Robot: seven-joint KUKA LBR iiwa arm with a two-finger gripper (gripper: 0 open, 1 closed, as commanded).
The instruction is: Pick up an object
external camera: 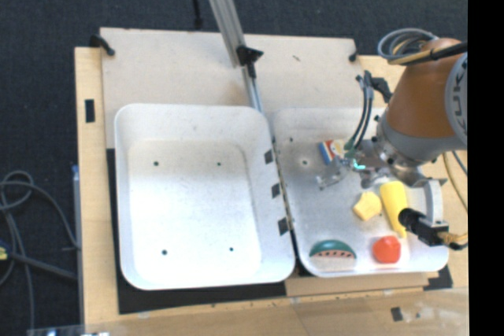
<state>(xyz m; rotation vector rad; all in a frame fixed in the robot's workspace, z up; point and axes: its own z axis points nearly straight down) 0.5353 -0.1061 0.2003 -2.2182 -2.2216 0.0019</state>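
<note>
My pincer (335,169) hangs low in the right bin (303,248); whether it is wide or narrow I cannot tell. Nothing is seen gripped. The yellow block (366,207) lies just beside it, toward the bin's near rim; a tomato (386,249) and a watermelon slice (332,251) sit at that rim. Recommendation: centre over the block before closing, clear of the neighbouring yellow stick (393,201).

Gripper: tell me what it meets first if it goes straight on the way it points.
The gripper points down into the right bin. Straight on, it likely meets the bin's bare floor, beside the small red, white and blue object. Depth is unclear from this view.
</note>
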